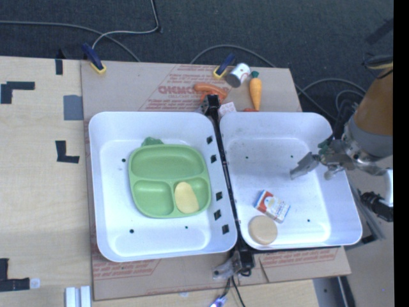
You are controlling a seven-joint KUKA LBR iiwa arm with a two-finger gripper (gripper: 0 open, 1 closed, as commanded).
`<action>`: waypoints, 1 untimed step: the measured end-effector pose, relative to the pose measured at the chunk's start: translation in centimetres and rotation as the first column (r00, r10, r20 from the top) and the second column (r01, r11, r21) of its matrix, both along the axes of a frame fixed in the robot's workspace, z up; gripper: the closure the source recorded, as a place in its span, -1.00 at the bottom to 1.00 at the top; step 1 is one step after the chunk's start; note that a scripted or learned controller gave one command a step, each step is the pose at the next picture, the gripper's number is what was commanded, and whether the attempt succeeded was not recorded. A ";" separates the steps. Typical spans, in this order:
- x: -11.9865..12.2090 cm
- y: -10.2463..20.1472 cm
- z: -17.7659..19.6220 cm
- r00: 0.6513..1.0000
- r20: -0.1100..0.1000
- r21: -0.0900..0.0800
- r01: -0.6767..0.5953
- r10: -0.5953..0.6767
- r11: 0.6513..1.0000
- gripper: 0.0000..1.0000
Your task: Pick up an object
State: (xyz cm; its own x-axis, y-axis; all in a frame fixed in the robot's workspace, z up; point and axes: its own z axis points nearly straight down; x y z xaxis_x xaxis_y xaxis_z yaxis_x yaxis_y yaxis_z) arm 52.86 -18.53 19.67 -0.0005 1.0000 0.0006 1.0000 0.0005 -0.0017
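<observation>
Camera view: gripper (307, 165) over right bin (332, 230), fingers open, empty. Advice: center above small carton (271, 205), descend straight, then close.

light: bright, even, from above | shadows: soft, faint | glare: mild on white bins (160, 123) | focus: slightly soft overall | blur: arm (377, 117) at right edge

Grey arm low from right, pincer (305, 167) leftward.

Toy carrot (255, 92), small white cup (239, 75), blue-yellow clamps (93, 57), black cable (151, 8)
</observation>
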 end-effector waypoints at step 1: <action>-1.3 6.3 -5.8 1.000 -0.001 0.001 -0.001 0.001 1.000 -1.00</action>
